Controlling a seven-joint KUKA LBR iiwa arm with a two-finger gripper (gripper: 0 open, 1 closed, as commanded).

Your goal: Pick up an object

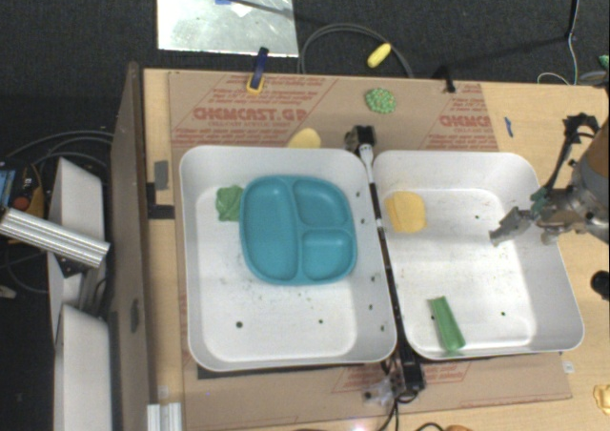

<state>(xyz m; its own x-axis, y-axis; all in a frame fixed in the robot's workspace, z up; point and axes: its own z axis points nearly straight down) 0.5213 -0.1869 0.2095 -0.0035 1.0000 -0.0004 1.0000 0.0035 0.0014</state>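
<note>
The surface (315, 100) carries two white bins side by side. The left bin (205, 257) holds a blue divided plate (297, 229) with a green leafy item (229, 202) touching its left edge. The right bin (496, 181) holds a yellow object (407, 212) near the divider between the bins and a green rectangular block (445, 322) near the bin's front wall, well apart from the yellow object. The gripper (505, 229) sits over the right bin's right side, far from the divider and clear of both objects. Whether the jaws are released or clenched cannot be told; nothing is visible between them.
</note>
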